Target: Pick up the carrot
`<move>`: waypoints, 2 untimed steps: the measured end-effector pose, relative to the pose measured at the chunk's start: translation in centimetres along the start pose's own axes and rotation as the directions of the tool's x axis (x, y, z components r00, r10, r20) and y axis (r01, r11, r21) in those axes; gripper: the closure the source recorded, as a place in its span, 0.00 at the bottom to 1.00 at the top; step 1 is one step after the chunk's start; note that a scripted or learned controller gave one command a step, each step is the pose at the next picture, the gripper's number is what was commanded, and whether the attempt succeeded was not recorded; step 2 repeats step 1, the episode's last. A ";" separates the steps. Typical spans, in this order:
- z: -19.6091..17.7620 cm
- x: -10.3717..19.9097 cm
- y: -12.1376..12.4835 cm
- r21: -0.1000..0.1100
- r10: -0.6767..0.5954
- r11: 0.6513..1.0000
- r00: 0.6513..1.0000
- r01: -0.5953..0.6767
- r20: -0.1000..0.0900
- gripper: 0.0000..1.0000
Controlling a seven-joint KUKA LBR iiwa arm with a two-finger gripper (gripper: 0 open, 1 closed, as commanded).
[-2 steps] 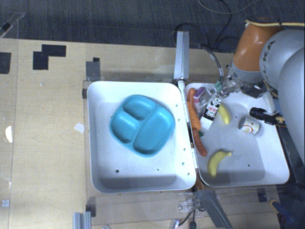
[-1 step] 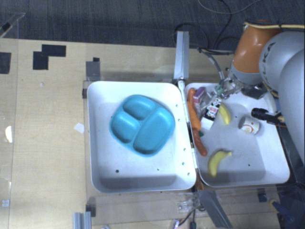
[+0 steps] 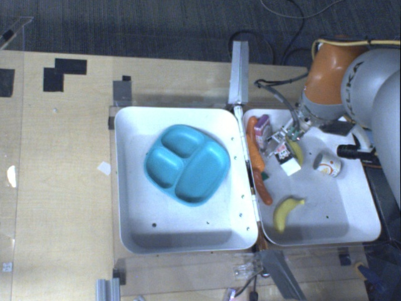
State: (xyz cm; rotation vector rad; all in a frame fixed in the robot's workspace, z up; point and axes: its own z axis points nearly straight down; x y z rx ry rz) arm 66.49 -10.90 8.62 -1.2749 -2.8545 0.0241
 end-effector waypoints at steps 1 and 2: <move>-0.1 1.1 0.1 -0.008 -0.415 0.910 0.910 0.415 0.012 0.00; -0.1 1.1 0.1 -0.008 -0.415 0.910 0.910 0.415 0.012 0.00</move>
